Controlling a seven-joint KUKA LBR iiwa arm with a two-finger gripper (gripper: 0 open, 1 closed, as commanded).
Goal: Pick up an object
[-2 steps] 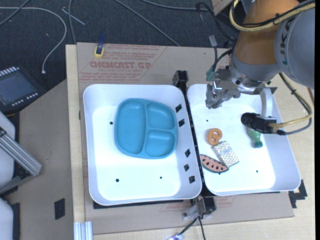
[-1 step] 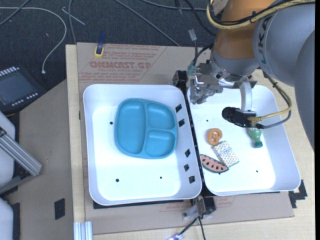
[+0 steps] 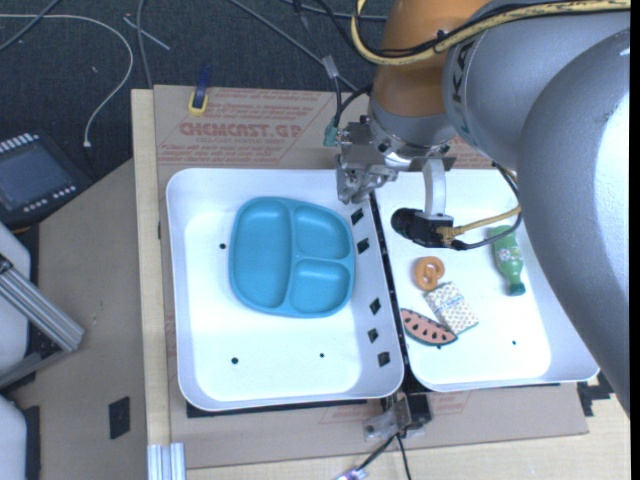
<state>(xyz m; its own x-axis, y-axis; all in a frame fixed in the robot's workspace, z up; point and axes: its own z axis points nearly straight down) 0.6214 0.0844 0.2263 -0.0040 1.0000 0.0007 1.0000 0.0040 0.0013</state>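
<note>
Gripper [image 3: 358, 186] sits at the far rim where the two bins meet, just beside the far right corner of the blue divided plate [image 3: 292, 256]; can't tell how open it is or whether it touches anything. The plate lies in the left bin [image 3: 200, 298]. The right bin [image 3: 525, 353] holds a pretzel [image 3: 429, 272], a green bottle [image 3: 508, 260], a watermelon slice [image 3: 428, 328] and a patterned packet [image 3: 453, 306] touching the slice. The arm hides the right bin's far side.

The one legible txt was big red print [image 3: 240, 128] on the cardboard sheet [image 3: 160, 108], at approx 12 o'clock from the left-hand white bin [image 3: 178, 268]. It read roughly "CHEMCAST GP", w/ the middle letters unclear. Smaller red lines just above & below that word were too blurred to read.
</note>
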